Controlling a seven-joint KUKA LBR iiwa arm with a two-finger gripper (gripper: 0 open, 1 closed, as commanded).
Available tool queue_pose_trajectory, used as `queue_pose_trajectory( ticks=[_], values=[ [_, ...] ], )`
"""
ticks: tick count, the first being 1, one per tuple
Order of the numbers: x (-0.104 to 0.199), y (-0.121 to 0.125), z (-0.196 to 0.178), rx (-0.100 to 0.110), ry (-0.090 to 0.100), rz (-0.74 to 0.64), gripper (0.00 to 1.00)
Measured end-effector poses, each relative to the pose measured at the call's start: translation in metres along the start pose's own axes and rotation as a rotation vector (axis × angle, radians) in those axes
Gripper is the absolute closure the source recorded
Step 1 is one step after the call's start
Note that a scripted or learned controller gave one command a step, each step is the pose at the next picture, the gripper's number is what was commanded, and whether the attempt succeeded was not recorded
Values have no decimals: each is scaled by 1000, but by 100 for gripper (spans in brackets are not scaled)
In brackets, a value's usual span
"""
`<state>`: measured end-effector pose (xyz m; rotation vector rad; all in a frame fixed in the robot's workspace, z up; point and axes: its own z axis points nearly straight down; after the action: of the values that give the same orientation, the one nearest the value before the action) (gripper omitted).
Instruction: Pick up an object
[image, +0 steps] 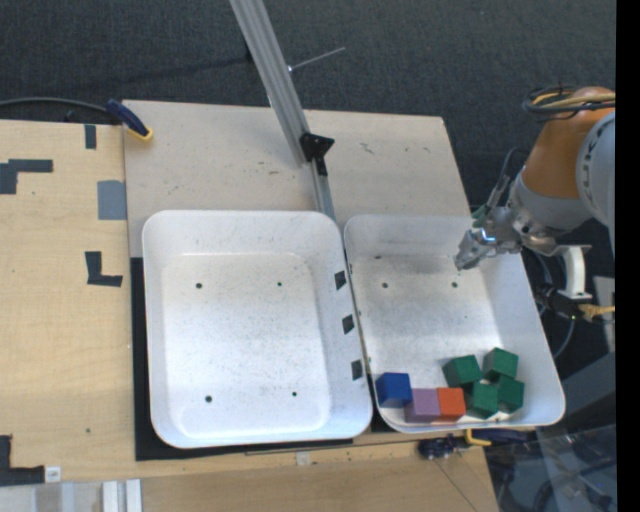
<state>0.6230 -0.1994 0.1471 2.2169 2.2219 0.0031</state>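
Over the far right side of the right bin (520, 300), the gripper (470, 252) hangs with its tip pointing down at the white floor. It looks small and blurry from up here, so I cannot tell if it is wide or narrow. Nothing shows at its tip, so my guess is that it holds no block yet.

Behind the gripper comes the grey arm with its orange band (560, 160), reaching in from the right.

The blocks are well apart from the gripper. They sit in a bunch at the near end of the same bin, pushed up against its wall. There is a blue block (394, 388), a purple block (426, 403) and an orange block (451, 401) in a row, touching. Just beside them are the green blocks (484, 382), piled close together.

The blocks likely slid down to that end, so the gripper must travel there to pick one. The blue block sits at the open end of the row, which may make it easiest to grab.

The left bin (160, 240) has no part in this job.
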Motion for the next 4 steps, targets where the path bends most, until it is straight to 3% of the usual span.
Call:
queue_pose_trajectory(
  ticks=[2,4],
  values=[
    [4,8,-98,-2,-1,1,100],
    [126,-27,-92,6,3,-4,100]
  ],
)
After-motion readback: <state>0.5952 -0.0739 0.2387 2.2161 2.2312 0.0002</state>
